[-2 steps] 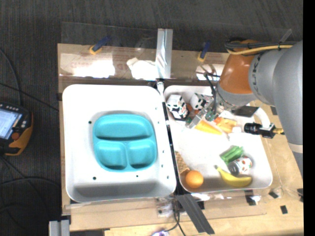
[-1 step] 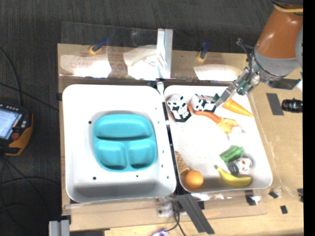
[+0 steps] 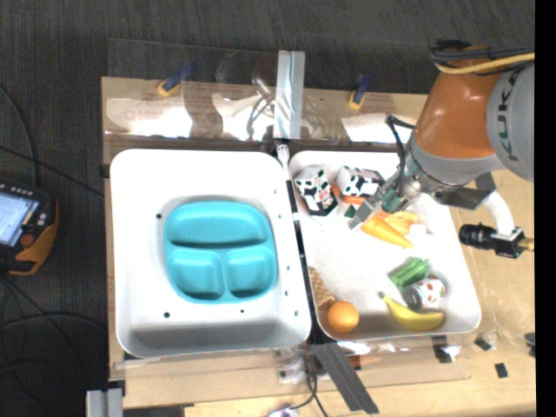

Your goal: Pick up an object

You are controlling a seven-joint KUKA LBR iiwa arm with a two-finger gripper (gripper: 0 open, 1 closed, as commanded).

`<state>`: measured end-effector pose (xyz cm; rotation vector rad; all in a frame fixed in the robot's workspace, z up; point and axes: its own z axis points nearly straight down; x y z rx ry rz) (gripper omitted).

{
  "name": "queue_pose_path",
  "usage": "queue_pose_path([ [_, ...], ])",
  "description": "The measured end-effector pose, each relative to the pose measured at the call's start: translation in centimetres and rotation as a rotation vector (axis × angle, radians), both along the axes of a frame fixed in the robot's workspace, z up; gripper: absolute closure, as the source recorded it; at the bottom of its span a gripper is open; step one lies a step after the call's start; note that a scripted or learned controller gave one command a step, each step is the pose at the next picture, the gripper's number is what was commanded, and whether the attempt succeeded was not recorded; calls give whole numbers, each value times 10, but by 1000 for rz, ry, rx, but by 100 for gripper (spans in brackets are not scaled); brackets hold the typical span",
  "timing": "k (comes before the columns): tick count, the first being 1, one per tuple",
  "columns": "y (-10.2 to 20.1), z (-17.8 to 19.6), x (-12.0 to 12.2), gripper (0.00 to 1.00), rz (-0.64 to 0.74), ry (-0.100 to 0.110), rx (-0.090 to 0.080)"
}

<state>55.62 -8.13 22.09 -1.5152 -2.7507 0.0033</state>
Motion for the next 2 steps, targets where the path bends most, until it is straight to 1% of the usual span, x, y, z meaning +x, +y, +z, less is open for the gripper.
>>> queue_pose_path([
  [1,68,8,2,100,-25,-2,1],
  [2,120,36,49,100,-177,-2,-2],
])
